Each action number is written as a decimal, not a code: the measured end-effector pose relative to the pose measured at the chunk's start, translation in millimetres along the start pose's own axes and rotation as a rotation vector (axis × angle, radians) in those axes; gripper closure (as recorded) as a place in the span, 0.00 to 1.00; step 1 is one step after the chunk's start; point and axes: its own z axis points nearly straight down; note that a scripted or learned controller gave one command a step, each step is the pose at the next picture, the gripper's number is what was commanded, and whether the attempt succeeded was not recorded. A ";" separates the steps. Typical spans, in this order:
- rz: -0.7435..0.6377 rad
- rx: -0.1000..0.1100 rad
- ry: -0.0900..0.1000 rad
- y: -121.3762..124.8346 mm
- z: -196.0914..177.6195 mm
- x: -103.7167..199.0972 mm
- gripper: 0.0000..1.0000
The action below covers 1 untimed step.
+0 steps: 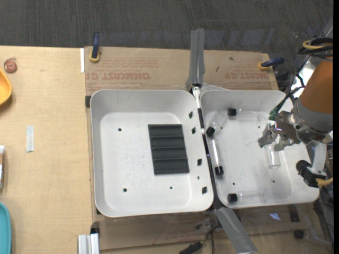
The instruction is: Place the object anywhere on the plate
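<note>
The plate [168, 148] is a black ribbed rectangle lying flat in the middle of the left bin [106, 110]. My gripper [274, 141] hangs over the right part of the right bin [249, 102], far to the right of the plate. The grey arm with its orange band [323, 91] reaches in behind it. A faint clear shape [273, 160] sits just under the gripper against the bin floor. Whether it is held or lying there is not visible.
Small black fittings stand in the right bin at the top [231, 111] and bottom [231, 197], with two more [210, 132] along the divider. Blue and yellow clamps [95, 51] hold the cardboard behind the bins. The wooden bench extends left.
</note>
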 end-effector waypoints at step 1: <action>-0.131 0.001 -0.003 -3.5 -69.4 84.8 1.00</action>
